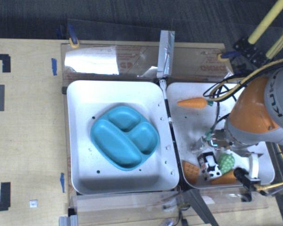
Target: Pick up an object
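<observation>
wooden bench under two shallow white bins. down in the right bin (pixel 179 126), near its front wall, lies a cluster: a green lump (pixel 226 161), an orange waffle-like piece (pixel 190 170) and another orange piece (pixel 225 177). the gripper (pixel 208 166) sits low among them, likely picking here because the pile is dense; its grip cannot be told. a carrot (pixel 192 103) lies well apart toward the back. the left bin (pixel 80 102) holds a blue divided plate (pixel 125 136).
</observation>
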`<state>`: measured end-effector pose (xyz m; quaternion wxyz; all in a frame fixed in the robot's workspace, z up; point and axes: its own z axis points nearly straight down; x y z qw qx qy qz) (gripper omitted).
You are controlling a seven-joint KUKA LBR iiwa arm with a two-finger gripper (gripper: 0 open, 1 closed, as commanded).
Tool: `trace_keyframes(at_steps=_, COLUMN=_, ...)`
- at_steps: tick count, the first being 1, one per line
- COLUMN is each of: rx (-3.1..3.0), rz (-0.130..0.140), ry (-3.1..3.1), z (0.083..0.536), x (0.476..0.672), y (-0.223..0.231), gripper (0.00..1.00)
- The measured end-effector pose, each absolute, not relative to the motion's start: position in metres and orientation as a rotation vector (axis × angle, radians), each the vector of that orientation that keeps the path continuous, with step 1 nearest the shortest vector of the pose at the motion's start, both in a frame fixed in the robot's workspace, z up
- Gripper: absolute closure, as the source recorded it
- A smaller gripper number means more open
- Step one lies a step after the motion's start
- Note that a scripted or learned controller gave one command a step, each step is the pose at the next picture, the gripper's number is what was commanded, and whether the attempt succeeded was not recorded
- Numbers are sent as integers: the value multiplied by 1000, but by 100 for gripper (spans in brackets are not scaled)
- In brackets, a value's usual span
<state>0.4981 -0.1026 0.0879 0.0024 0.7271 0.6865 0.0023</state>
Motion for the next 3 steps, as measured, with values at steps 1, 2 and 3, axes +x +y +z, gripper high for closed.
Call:
trace_keyframes(at_steps=1, rx=2276, rz=16, ry=2145, z=100, x=501, y=-103, gripper=100)
trace_keyframes(at_steps=2, rx=2053, rz=30, ry=2346, z=92, x=490, y=-98, gripper=100)
trace_keyframes(at_steps=3, rx=2059, rz=6, ry=2368, z=202, x=524, y=-64, gripper=100)
